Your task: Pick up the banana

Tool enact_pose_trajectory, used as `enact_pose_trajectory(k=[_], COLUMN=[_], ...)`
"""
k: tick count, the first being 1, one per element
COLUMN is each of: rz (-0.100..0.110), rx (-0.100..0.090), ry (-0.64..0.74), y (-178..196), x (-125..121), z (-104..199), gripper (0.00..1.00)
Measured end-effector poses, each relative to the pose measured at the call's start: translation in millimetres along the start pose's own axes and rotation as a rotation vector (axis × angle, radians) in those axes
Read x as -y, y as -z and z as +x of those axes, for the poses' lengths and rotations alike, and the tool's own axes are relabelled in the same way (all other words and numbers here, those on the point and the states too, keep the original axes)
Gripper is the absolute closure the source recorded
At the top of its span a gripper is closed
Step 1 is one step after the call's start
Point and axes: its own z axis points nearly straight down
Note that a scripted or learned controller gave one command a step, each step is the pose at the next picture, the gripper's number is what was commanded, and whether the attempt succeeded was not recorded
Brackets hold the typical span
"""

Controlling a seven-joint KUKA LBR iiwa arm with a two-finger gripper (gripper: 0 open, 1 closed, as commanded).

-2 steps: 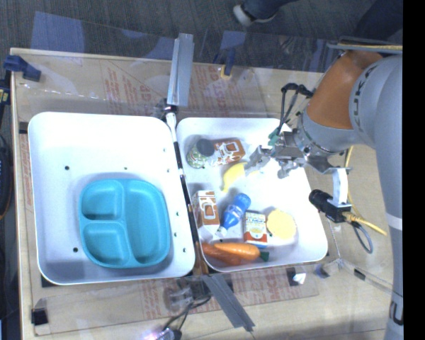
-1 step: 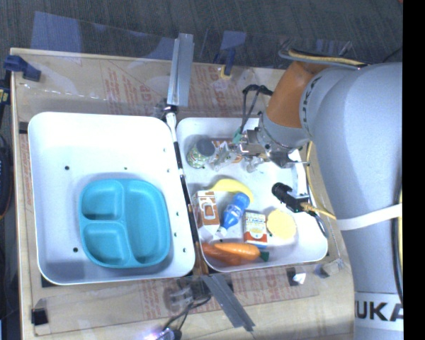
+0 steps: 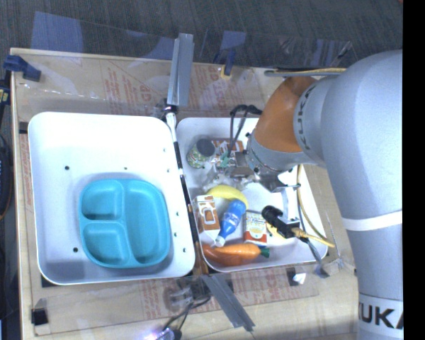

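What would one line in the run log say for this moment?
arm: reaching into right bin | gripper: above banana | banana: lying in bin beside blue bottle | grasp: not seen

Claw [image 3: 230, 163] low in right bin [image 3: 306, 257], just above banana [image 3: 225, 193].

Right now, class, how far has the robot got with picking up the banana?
Done: the arm has reached into the right bin, its claw low above the clutter. In hand: nothing visibly gripped. Left: the banana lies in the bin beside the blue bottle, so grasp and lift remain.
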Motion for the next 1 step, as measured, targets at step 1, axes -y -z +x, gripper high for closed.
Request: enact_pose_trajectory(k=[1], rz=[0.002], rx=[0.000], ry=[0.004], y=[9.8], x=[0.0], z=[-0.1], gripper=[1.00])
